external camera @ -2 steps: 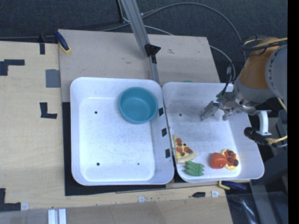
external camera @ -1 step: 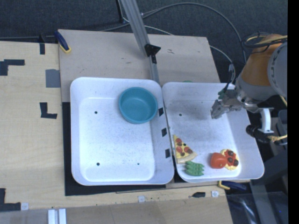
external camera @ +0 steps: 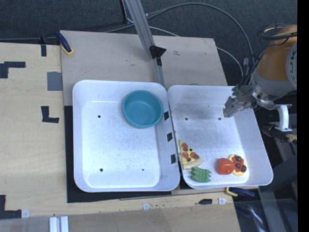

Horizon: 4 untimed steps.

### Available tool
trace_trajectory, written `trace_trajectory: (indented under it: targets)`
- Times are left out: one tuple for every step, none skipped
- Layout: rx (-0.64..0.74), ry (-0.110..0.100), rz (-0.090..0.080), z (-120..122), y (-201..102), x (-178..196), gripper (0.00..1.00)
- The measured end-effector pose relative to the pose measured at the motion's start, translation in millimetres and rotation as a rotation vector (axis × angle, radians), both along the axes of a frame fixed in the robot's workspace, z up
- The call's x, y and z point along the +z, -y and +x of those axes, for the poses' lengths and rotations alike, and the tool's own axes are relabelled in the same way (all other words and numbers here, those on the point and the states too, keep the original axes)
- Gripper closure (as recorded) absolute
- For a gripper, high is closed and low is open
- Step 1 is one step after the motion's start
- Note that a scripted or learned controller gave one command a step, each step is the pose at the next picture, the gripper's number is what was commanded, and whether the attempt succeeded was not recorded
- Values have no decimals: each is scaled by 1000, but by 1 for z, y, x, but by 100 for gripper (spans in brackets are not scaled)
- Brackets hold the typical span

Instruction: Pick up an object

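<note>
In the right bin (external camera: 212, 129), a pizza-slice toy (external camera: 189, 155) lies at the near left, with a green toy (external camera: 201, 175) just below it. A red and yellow toy (external camera: 231, 165) rests near the bin's front right corner. A blue bowl (external camera: 142, 108) sits in the left bin (external camera: 116, 144) at its far right. My gripper (external camera: 231, 108) hangs over the far right part of the right bin, well away from the toys, with nothing seen between its fingers.
A grey pole (external camera: 145, 28) slants down from the top to the gap between the bins. Cables loop across the bench behind the right bin. The arm's orange band (external camera: 277, 64) is at the right edge.
</note>
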<state>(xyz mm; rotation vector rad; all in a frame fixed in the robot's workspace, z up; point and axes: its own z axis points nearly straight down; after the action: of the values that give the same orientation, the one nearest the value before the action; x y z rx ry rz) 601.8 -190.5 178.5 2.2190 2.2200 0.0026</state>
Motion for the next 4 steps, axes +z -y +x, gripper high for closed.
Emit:
trace_trajectory:
  targets:
    - [0, 0, 0, 1, 0, 48, 100]
    - [5, -3, 2, -6, -60, 47, 100]
    - [4, -4, 2, -13, -108, 43, 100]
    - [4, -4, 2, -11, -156, 35, 100]
